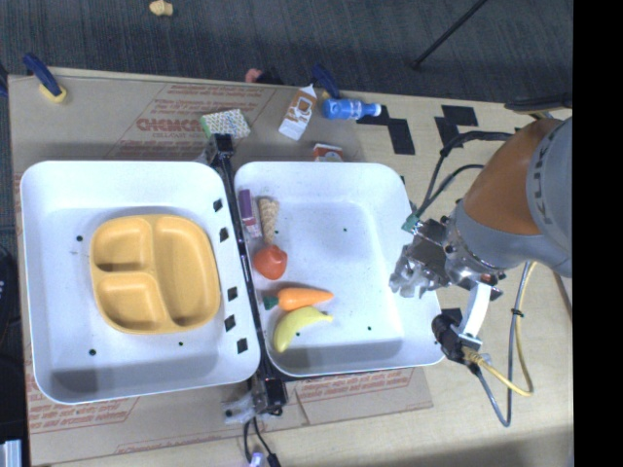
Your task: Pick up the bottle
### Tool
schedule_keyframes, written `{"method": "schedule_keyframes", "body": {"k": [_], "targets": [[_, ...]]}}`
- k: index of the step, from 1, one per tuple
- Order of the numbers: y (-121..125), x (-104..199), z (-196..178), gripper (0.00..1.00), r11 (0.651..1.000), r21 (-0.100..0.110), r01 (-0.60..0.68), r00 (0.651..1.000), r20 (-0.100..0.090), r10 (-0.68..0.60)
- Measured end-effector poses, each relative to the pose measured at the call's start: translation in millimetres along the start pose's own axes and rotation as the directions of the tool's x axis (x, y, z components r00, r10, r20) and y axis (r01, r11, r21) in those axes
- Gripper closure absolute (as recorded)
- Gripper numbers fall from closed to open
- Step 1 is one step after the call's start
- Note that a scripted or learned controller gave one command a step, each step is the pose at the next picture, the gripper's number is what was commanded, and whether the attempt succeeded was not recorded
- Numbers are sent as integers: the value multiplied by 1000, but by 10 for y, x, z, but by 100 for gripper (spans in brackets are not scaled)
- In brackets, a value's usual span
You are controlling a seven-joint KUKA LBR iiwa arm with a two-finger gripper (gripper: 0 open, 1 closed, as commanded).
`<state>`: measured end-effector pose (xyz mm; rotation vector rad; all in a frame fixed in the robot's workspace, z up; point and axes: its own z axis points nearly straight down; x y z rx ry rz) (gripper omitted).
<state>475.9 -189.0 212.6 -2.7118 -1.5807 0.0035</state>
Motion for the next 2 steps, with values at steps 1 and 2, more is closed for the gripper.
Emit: {"method": "schedule_keyframes", "body": {"k": [1, 2], "targets": [[-176, 316, 45, 100, 941, 2, -337, 941, -1, 338], [-271, 471, 433, 100, 855, 5, -519, 855, 1, 519]]}}
